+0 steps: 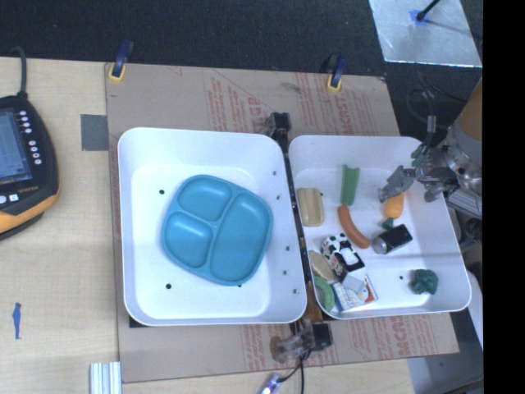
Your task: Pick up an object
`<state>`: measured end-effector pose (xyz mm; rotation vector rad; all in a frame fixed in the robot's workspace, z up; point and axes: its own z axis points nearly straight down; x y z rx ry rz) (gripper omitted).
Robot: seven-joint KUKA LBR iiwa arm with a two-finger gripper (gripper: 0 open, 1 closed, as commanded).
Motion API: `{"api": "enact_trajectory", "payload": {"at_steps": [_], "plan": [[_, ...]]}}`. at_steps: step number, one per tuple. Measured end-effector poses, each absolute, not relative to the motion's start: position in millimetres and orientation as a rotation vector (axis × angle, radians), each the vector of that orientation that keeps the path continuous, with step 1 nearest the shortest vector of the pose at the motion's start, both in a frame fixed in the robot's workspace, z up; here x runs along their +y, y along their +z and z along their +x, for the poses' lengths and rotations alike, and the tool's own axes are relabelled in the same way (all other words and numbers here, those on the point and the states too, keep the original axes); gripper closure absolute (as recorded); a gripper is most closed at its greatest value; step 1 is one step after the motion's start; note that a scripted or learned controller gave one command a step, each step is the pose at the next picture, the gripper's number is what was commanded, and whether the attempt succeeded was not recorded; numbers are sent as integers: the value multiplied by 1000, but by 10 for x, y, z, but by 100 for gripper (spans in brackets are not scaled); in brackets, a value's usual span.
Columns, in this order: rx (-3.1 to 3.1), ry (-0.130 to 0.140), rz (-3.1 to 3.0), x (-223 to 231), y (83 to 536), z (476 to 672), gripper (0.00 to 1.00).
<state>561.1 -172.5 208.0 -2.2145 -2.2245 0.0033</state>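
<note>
My gripper (408, 192) hangs over the right side of the right bin (373, 148), open, with nothing between its fingers. An orange piece (394, 207) lies just below its left fingertip. Near it are a black cylinder (392, 239), an orange sausage shape (353, 226), a green stick (350, 184), a beige block (309, 206), a black-and-white toy (340, 253), a printed packet (354, 292) and a dark green lump (424, 281). A blue divided plate (217, 228) lies in the left bin (139, 150).
Both bins sit on a cardboard sheet (205, 97) held by blue clamps (335, 71). A handheld control pendant (20, 162) lies on the bench at the far left. The bins' shared wall (289, 212) runs down the middle.
</note>
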Motion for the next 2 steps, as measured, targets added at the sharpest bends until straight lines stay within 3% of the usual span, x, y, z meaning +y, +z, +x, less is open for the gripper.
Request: {"api": "enact_trajectory", "payload": {"at_steps": [1, 2], "plan": [[-2225, 6, -2214, -2116, 909, 5983, 0], [-2227, 7, -2213, -2126, 1021, 5988, 100]]}}
